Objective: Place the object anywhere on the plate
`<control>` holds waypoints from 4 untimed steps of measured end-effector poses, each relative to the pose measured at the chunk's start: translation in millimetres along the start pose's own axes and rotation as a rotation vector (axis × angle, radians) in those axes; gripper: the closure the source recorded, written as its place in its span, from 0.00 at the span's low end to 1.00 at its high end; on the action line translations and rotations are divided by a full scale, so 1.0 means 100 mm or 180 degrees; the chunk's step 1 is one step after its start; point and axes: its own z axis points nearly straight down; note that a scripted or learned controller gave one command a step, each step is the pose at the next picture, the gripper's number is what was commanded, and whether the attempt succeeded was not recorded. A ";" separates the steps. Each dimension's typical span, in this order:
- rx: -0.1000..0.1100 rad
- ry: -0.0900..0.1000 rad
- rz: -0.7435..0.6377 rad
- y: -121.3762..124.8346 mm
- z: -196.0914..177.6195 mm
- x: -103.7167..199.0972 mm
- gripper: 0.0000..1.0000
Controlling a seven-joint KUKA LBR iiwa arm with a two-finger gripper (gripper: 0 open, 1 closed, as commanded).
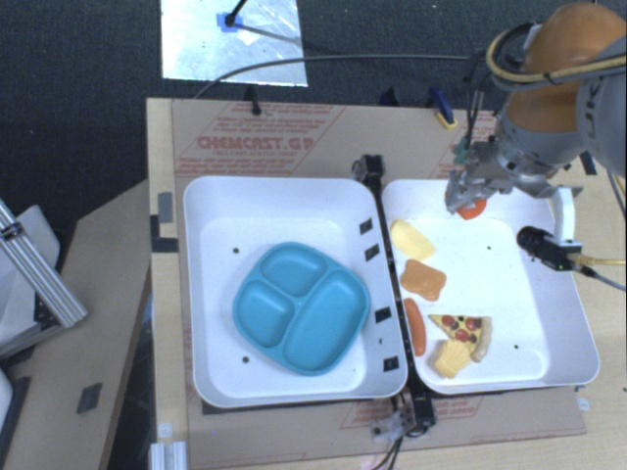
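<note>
Presently my end effector (466, 202) sits low at the right bin's (568, 360) far edge over a red piece (473, 210); grip indeterminate. Blue plate (300, 307) awaits in the left bin (211, 262).

Grey arm (549, 116) reaches from the right, claw (466, 202) pointing down
</note>
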 end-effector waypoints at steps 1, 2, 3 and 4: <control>-0.0001 0.0002 -0.0006 0.02 -0.01 0.62 1.00; -0.0004 0.0002 -0.0004 0.09 -0.04 1.15 1.00; 0.0000 0.0001 -0.0004 0.19 0.14 1.74 1.00; 0.0002 0.0001 0.0000 0.16 0.25 2.16 1.00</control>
